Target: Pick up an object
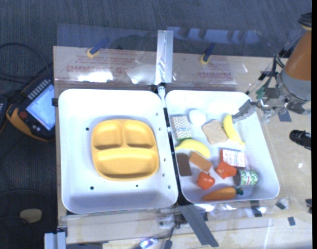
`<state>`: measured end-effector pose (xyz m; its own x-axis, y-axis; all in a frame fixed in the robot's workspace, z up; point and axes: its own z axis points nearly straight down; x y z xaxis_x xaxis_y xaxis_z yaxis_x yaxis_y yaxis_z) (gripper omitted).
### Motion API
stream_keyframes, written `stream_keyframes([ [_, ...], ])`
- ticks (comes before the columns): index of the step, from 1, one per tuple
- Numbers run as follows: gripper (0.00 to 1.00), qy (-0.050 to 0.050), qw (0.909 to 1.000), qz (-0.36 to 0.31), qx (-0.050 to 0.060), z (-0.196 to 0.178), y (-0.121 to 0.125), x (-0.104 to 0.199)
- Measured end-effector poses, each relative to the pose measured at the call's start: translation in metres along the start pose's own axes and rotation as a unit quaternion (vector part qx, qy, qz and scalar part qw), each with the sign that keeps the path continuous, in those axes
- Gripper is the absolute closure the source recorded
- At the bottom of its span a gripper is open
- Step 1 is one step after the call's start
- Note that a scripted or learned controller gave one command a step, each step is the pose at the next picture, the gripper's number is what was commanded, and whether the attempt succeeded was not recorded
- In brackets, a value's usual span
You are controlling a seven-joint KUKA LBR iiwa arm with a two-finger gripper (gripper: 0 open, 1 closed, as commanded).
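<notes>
Over the right bin's [272, 183] far corner, the gripper [245, 109] is hovering; whether clenched or released, I cannot tell.
Just beside it, the small banana [230, 128] is lying against the bread slice [214, 131]: probably light, stiff, slick plastic, best pinched across its middle.

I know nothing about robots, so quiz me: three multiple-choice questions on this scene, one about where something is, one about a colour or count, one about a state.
1. Where is the divided tray?
A. left bin
B. right bin
C. on the floor

2. What colour is the tray?
A. blue
B. yellow
C. black

3. Where is the gripper now?
A. over the tray
B. at the right bin's upper right corner, near a banana
C. at the carrot

Answers:
1 A, the tray lies in the left bin.
2 B, it is plainly yellow.
3 B, the gripper sits above the right bin's far corner beside the banana.
</notes>
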<state>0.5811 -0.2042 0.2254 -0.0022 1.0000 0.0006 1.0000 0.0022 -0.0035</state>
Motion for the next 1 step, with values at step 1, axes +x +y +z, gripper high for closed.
stream_keyframes([
  [1,0.00,0.004,0.9975,0.070,-0.004,0.1250,0.0423,-0.0076],
])
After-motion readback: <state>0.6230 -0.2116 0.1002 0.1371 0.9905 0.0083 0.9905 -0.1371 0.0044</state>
